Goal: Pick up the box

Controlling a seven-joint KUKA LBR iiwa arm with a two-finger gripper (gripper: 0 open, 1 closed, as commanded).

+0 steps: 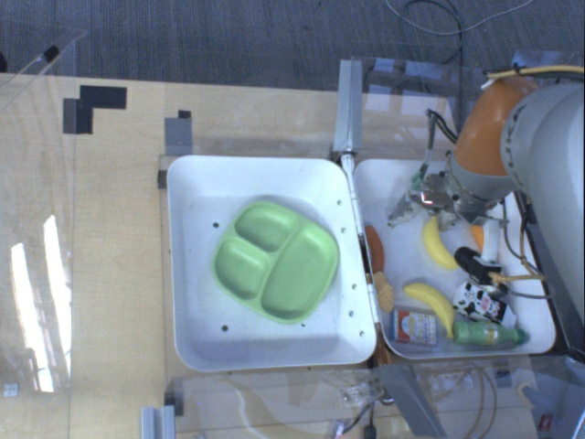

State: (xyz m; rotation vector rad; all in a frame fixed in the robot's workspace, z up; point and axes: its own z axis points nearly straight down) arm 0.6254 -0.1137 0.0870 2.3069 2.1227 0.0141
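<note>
A small box (pixel 417 327) with a red, white and blue label lies flat at the front edge of the right bin (pixel 379 186). My gripper (pixel 417 205) hangs over the back half of that bin, well behind the box and just behind a yellow banana (pixel 439 243). Nothing shows in its grasp. A second banana (pixel 431 302) lies right behind the box, touching or nearly touching it. A black-and-white patterned carton (pixel 482 303) sits to the box's right.
A green bottle (pixel 486 335) lies right of the box along the front wall. A brown sausage (pixel 373 248) and a tan waffle piece (pixel 384 293) rest by the right bin's left wall. The left bin (pixel 196 337) holds a green divided plate (pixel 276 262).
</note>
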